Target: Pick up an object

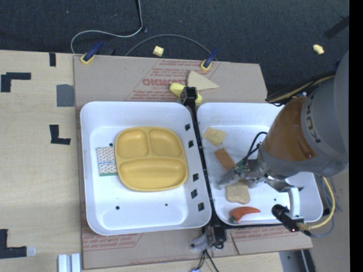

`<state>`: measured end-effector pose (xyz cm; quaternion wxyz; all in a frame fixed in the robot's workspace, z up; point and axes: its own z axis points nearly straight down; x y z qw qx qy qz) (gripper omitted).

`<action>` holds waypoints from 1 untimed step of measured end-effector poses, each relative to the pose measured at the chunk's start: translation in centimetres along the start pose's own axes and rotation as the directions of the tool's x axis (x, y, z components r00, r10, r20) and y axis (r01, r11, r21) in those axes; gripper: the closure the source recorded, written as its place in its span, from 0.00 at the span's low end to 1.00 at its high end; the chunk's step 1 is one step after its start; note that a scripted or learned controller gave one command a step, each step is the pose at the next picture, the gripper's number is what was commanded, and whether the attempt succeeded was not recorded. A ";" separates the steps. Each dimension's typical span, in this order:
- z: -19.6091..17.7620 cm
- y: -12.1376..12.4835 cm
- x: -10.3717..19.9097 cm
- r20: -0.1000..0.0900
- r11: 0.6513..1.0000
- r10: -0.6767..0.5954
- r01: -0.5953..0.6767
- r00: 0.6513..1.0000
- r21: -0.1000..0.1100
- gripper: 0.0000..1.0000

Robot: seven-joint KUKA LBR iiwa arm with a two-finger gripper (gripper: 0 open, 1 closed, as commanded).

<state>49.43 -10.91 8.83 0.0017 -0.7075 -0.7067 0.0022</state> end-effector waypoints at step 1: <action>-1.4 0.1 0.2 -0.002 1.000 -0.002 0.002 1.000 -0.001 1.00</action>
